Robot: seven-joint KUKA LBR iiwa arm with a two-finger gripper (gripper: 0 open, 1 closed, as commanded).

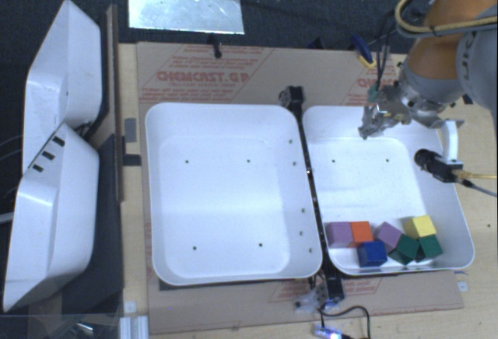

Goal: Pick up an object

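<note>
Pincer held high over the right bin, the blocks clustered at the near edge.

The pincer (379,121) is seen above the far part of the right bin (366,174), well apart from the blocks, and nothing is seen gripped in it; whether it is open or closed cannot be told. The purple block (338,233), orange block (361,232), blue block (373,253), green block (406,249) and yellow block (423,226) are gathered against the bin's near wall, likely making a clean grasp harder. The left bin (226,190) is beside it on the tabletop (210,73).
</note>
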